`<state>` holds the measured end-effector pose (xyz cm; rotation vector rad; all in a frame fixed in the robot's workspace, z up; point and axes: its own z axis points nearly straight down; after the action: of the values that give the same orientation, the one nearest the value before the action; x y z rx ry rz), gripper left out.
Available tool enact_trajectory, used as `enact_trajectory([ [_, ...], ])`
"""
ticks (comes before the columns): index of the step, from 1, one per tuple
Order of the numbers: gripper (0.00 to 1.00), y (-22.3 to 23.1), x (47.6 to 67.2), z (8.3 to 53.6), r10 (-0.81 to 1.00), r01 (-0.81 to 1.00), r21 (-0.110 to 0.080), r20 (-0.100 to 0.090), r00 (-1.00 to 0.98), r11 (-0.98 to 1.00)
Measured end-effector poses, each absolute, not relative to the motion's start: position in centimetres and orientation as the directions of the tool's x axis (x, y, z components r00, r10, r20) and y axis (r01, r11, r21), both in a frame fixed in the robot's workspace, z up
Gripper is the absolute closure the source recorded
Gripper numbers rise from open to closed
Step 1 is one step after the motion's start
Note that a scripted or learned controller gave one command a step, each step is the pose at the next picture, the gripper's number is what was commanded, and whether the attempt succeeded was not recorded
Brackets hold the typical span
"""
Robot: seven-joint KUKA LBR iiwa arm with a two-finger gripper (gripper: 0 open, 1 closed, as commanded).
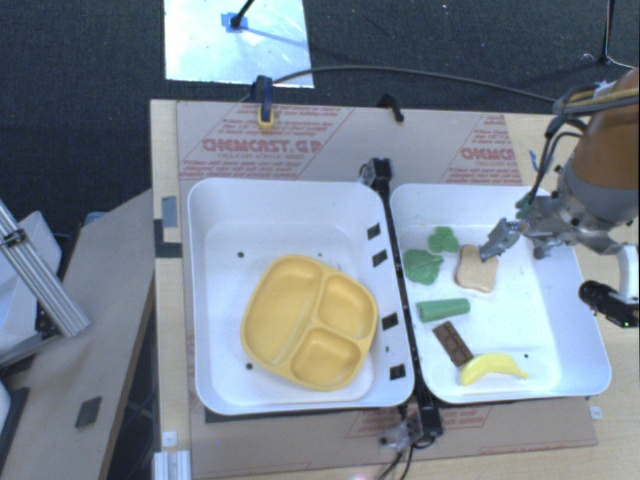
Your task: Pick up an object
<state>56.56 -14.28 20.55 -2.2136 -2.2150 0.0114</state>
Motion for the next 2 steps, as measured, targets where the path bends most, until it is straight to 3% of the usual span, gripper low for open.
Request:
enact_trajectory([
  [1, 0.0, -14.3, 56.9, 21.3, 1.0, 1.0, 0.002, -0.001, -0.003, 0.003],
  [2, 0.0, -14.5, 56.7, 15.0, 1.0, 1.0, -0.005, 0.001, -0.001, 0.001],
])
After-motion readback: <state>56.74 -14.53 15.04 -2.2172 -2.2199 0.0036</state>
